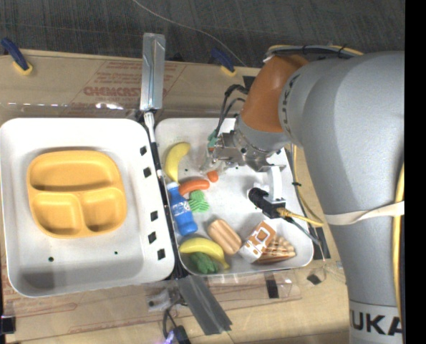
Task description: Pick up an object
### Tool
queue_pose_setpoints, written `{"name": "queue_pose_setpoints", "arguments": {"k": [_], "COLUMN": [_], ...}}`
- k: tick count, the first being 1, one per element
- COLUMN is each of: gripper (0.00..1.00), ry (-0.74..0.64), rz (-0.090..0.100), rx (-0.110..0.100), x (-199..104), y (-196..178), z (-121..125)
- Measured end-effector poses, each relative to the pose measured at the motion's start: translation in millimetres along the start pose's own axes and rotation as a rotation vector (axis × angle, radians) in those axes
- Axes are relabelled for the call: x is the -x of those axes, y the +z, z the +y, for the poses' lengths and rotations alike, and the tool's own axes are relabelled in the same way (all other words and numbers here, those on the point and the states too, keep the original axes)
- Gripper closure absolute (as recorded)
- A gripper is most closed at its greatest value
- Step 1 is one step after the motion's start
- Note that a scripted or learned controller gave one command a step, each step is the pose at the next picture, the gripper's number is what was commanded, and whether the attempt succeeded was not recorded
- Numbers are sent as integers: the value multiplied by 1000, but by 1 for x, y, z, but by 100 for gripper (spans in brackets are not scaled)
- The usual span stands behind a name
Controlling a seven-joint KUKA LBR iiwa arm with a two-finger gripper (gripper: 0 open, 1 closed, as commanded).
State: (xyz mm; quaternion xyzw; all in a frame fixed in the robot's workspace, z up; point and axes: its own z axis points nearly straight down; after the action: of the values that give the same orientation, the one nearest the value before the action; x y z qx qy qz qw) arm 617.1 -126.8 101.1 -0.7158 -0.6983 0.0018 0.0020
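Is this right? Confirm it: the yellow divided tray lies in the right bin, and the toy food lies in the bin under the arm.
Wrong in one respect: the camera view shows the yellow divided tray in the left bin. The toy food does lie in the bin under the arm.

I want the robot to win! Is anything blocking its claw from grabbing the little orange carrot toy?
Nothing visible blocks it. The gripper hangs over the right bin, close above the carrot. The sausage lies right beside the carrot and the upper banana a bit further left, so they crowd it.
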Motion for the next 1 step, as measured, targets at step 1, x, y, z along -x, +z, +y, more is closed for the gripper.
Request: {"name": "queue_pose_setpoints", "arguments": {"k": [1], "gripper": [100], "ry": [49], "rz": [1], "rx": [10], "x": [-36], "y": [-79], "z": [20]}}
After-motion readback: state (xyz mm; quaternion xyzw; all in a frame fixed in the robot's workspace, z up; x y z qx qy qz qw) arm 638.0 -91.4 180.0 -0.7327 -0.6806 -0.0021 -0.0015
